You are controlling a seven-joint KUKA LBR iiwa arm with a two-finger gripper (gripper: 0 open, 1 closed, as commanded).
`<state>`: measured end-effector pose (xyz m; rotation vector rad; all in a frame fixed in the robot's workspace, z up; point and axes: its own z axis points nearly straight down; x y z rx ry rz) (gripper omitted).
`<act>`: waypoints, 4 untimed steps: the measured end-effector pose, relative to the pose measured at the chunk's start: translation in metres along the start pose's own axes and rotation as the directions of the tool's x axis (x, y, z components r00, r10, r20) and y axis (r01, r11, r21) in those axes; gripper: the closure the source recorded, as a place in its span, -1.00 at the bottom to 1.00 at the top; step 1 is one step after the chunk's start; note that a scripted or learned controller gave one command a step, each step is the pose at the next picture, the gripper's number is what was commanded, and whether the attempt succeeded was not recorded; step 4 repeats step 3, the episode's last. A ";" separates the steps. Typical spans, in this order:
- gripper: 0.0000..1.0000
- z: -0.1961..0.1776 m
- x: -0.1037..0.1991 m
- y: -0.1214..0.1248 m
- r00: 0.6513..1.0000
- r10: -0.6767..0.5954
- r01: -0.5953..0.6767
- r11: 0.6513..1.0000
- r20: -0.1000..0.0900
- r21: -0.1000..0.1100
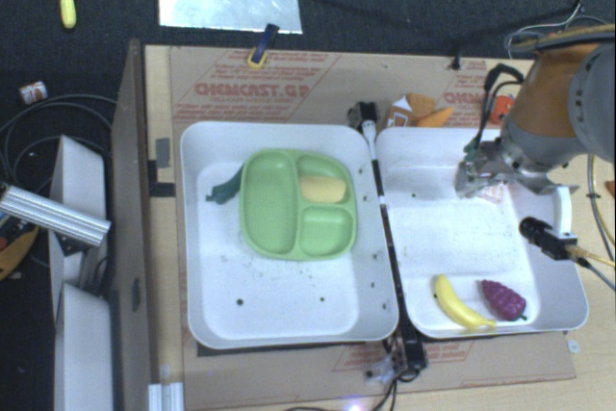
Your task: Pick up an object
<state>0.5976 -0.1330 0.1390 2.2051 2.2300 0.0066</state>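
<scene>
The gripper sits low over the upper right part of the right bin, near that bin's far wall, and whether it is open or closed cannot be told from this slanted view; nothing can be seen held in it. Behind it the grey arm with its orange band runs off toward the right edge of the frame. In the lower right of the same bin, well apart from the gripper, lie a yellow banana and, just beside it to the right, a purple bunch of grapes. In the left bin, a green divided plate rests near the middle, with a pale yellow item in its upper right compartment and a dark green piece touching its left rim.
</scene>
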 end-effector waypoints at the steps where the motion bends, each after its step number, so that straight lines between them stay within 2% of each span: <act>1: 1.00 -0.056 0.018 0.009 1.000 0.005 -0.005 1.000 0.000 0.003; 2: 1.00 -0.045 0.071 -0.002 1.000 0.005 -0.005 1.000 -0.001 0.007; 3: 1.00 -0.046 0.101 0.018 1.000 0.005 -0.005 1.000 -0.002 0.004; 4: 1.00 -0.046 0.101 0.018 1.000 0.005 -0.005 1.000 -0.002 0.004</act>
